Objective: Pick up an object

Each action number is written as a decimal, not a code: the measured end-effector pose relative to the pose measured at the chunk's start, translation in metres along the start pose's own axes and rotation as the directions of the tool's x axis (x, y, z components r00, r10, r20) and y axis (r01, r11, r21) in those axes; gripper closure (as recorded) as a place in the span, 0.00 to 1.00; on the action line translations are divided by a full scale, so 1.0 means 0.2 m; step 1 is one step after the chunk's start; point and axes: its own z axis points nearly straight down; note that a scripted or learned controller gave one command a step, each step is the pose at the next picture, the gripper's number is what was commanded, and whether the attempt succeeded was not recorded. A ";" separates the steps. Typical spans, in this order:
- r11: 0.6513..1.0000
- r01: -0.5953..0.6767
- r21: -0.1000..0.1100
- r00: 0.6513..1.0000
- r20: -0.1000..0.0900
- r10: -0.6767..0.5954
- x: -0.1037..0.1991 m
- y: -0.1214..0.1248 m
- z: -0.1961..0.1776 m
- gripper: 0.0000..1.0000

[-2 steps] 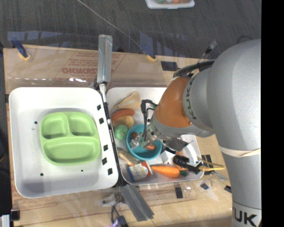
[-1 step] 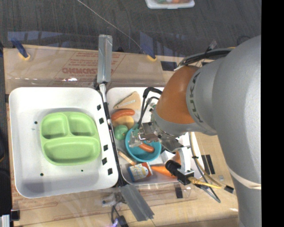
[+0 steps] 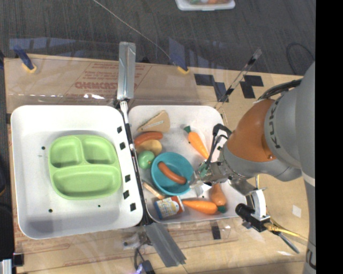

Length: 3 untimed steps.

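- Gripper (image 3: 202, 174): low in right bin (image 3: 177, 113), at right rim of blue bowl (image 3: 170, 172). Fingers blurred under wrist; can't tell how far apart, nor whether anything is caught.
- Arm (image 3: 268, 139): grey w/ orange band, reaches in from right, covers bin's right side.
- Candidate objs, all in right bin: sausage (image 3: 172, 174) inside bowl; carrot (image 3: 197, 143) just above gripper, tilted; 2nd carrot (image 3: 199, 205) along lower wall; orange-brown piece (image 3: 217, 196) just below gripper; small jar (image 3: 168, 206) on its side at lower left; green round fruit (image 3: 146, 159), yellow piece (image 3: 151, 146), bread wedge (image 3: 154, 123) at upper left.
- Step, judged: closing in on a pick near bowl rim. Advice: pick one target, centre it, avoid the rim; items crowd, neighbours may get nudged.
- Left bin (image 3: 32, 176): holds green divided tray (image 3: 84, 165).
- Surface: light wood bench (image 3: 59, 77) under clear sheet; metal bracket (image 3: 126, 69) between bins.
- Room: dark floor beyond bench, white tray (image 3: 205, 5) at top edge.
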 end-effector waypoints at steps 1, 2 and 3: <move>0.912 -0.409 -0.007 0.912 -0.005 0.409 0.08 0.13 0.27 1.00; 0.725 -0.689 -0.008 0.725 -0.006 0.689 0.15 0.33 0.27 1.00; 0.753 -0.658 0.001 0.753 -0.004 0.658 0.11 0.17 0.14 1.00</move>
